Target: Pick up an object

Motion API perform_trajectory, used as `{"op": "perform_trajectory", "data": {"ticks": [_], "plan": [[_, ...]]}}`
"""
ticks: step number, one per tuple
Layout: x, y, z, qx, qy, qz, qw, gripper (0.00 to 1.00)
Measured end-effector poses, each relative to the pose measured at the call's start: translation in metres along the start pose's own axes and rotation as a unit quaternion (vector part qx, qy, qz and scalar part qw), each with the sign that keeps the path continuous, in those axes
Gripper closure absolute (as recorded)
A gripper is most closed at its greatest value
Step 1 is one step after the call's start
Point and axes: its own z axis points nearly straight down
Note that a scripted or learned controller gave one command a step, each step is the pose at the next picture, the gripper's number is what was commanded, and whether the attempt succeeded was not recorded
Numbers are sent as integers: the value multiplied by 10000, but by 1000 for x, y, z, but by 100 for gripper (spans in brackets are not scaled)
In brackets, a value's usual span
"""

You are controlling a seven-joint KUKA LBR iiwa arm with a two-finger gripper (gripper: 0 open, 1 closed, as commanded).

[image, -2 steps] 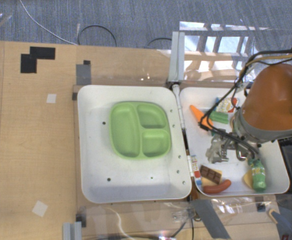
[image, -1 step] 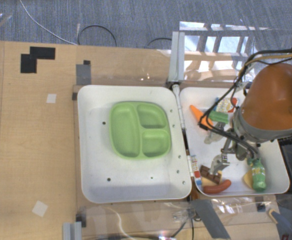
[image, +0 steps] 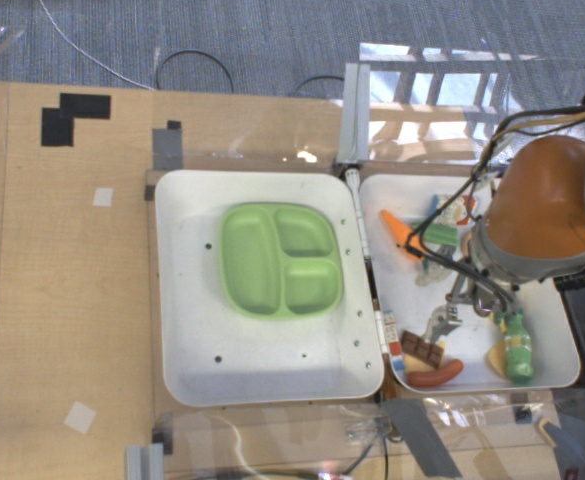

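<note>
Metal fingers of the gripper (image: pixel 440 325) point down into the right bin (image: pixel 572 363), and they stand slightly parted with nothing between them. Just below the fingertips lies a brown chocolate bar (image: pixel 421 348), and touching its lower edge is a red sausage (image: pixel 435 373). Right of the gripper stands a green bottle (image: pixel 517 356), with a yellow piece (image: pixel 496 357) against its left side. Above and left of the gripper lies an orange carrot (image: pixel 399 230), near the bin's upper part, beside a small green and blue item (image: pixel 442 230) half hidden by black cables. The arm's orange band (image: pixel 540 200) hangs above the gripper. Well left of the gripper, the left bin (image: pixel 187 368) holds a green divided plate (image: pixel 280 260).
</note>
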Motion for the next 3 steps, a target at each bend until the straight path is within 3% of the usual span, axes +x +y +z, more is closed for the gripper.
{"op": "perform_trajectory", "data": {"ticks": [1,2,3], "plan": [[-49,5,52,-14,-64,1655,9862,0],[-118,11,53,1,46,2156,9765,0],[-132,11,52,40,200,2444,9695,0]]}}
